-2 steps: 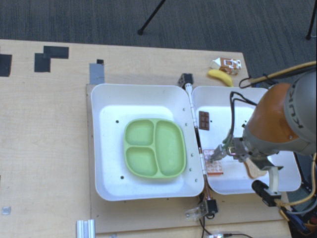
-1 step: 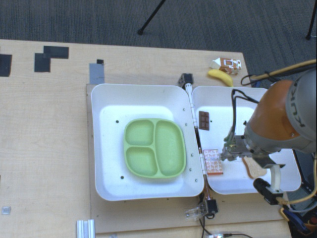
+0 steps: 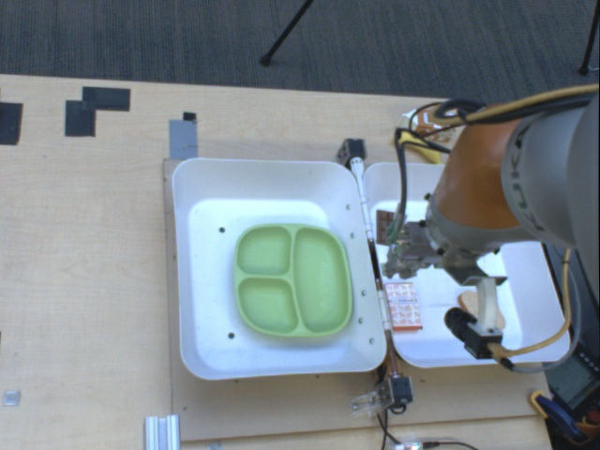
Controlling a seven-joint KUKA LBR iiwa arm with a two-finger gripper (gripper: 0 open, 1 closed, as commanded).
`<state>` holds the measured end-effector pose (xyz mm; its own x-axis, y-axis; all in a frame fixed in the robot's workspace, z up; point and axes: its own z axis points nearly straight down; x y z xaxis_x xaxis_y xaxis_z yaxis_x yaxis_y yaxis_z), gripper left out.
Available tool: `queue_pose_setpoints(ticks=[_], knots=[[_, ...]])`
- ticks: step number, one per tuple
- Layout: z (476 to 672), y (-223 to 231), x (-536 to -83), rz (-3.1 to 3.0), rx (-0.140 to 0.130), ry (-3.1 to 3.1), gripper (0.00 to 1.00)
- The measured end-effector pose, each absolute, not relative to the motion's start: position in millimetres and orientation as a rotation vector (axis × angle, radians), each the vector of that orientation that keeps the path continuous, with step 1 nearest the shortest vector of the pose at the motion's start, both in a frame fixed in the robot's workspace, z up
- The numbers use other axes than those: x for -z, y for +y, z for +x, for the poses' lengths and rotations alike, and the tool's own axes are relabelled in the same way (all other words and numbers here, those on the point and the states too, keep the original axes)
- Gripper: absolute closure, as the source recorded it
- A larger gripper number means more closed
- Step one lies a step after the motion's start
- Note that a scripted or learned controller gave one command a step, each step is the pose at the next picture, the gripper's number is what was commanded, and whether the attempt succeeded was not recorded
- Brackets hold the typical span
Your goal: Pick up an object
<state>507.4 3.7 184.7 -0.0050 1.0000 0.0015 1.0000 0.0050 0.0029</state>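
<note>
The gripper (image 3: 401,259) is seen low over the right bin (image 3: 531,291), close to that bin's left wall, at the end of the arm (image 3: 525,172) that reaches in from the right. Whether it is open or closed cannot be told, since the wrist hides it from above, and nothing is seen to be held.

A red-and-white packet (image 3: 403,306) is taken as the likeliest thing to be picked. It lies flat on the floor of the right bin, against the left wall and just beside the gripper, on the side nearer the bottom of the view. Its long axis runs along that wall, so a grasp across its short side is judged to be called for. As it lies flat and thin, a slip off its edges is to be feared.

A darker reddish item (image 3: 384,223) is seen on the other side of the gripper, also by the left wall; what it is cannot be made out.

A green divided plate (image 3: 292,280) rests in the middle of the left bin (image 3: 187,279), well apart from the gripper and beyond the wall between the bins. Both bins are carried by the bench (image 3: 84,251)
</note>
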Motion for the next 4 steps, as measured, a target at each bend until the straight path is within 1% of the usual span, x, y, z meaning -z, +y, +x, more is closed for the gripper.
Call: queue_pose_setpoints(ticks=[1,2,3,4], knots=[[507.2,3,-185,2.215,-0.004,2.226,0.0],[487.1,-55,-184,2.217,-0.001,2.224,0.0],[489.9,-97,-97,2.213,-0.011,2.218,0.0],[492.1,-95,-108,2.209,-0.019,2.222,1.0]])
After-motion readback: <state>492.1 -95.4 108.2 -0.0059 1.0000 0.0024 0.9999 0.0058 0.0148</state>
